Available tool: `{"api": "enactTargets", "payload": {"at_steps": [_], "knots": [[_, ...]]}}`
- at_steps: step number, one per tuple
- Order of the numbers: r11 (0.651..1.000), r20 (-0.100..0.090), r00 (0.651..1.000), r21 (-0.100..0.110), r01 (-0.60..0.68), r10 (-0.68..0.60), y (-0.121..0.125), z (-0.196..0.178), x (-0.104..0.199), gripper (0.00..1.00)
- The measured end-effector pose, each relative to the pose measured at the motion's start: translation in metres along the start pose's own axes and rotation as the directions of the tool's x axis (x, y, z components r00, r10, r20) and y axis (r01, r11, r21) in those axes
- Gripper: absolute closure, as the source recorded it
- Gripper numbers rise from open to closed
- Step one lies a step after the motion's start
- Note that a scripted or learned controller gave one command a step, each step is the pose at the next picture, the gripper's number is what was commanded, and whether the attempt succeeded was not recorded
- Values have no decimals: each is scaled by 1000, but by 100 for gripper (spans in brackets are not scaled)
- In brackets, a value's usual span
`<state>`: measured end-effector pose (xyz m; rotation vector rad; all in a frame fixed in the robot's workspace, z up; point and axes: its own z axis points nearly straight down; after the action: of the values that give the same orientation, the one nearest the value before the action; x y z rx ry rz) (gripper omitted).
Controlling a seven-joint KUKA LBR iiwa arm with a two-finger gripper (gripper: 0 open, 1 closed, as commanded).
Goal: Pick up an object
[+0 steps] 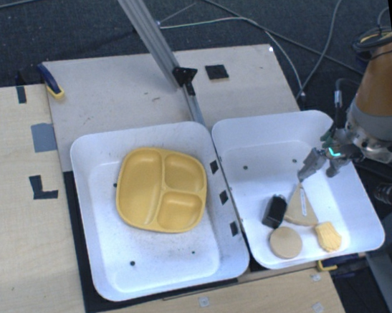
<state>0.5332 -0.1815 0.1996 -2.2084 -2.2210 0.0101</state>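
The counter (pixel 136 88) carries two bins; the left bin (pixel 94 202) holds a yellow tray (pixel 161 189). In the right bin (pixel 272 134) the gripper (pixel 319 164) hovers, fingers seemingly spread and holding nothing, near a wedge (pixel 301 208), black block (pixel 274 211), disc (pixel 286 242) and yellow piece (pixel 329 236). Approach step; next calls for descending onto one.

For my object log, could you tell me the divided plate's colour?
Yellow; the camera view shows the divided plate clearly.
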Motion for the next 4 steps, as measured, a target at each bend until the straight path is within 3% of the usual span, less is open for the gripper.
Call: {"api": "enactTargets", "payload": {"at_steps": [1,2,3,4], "knots": [[1000,0,1000,-2,0,0,1,-1,0,0],[1000,-1,1000,3,-1,1,-9,54,6,0],[1000,6,1000,-21,0,0,-7,88,9,0],[1000,5,1000,-26,-2,2,-4,94,10,0]]}}
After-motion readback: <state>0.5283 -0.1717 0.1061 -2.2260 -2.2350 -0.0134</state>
